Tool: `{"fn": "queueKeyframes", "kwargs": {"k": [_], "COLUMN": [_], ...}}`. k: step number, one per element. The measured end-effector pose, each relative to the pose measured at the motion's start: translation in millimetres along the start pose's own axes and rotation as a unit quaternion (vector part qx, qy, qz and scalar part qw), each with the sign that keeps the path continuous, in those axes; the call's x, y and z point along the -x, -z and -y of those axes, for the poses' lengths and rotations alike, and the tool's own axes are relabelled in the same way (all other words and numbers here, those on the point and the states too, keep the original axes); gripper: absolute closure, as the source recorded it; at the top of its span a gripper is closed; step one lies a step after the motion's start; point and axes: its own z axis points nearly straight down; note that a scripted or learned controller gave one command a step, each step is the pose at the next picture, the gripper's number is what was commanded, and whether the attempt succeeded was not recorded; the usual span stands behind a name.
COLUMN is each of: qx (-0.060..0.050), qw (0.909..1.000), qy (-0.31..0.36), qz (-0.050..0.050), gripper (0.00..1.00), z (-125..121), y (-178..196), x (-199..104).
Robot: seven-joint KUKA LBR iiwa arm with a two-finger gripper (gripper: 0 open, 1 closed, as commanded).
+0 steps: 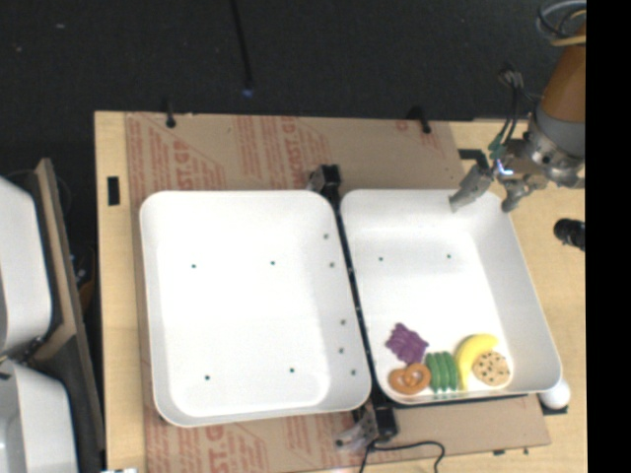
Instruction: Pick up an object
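Several small toy foods lie in the near corner of the right bin (444,235): a purple piece (405,342), an orange ring (408,379), a green ridged piece (443,371), a yellow piece (476,346) and a tan spotted cookie (490,368). My gripper (490,193) hangs over the far right corner of that bin, well away from the toys. Its two grey fingers (466,192) are spread apart with nothing between them.
The left bin (237,304) sits beside the right one, joined by a black clamp (325,178) at the far side. Both rest on a cardboard sheet (217,151) on the bench. A white object (20,264) stands at the far left edge.
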Motion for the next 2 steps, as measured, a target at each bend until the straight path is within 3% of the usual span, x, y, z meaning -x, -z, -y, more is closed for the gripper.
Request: {"fn": "queueKeyframes", "kwargs": {"k": [1,2], "qx": [0.004,0.002], "qw": [1.0,1.0], "qy": [0.001,0.0], "qz": [0.001,0.001], "gripper": [0.0,0.0], "z": [-1,1], "y": [5,-46], "x": [0,10]}}
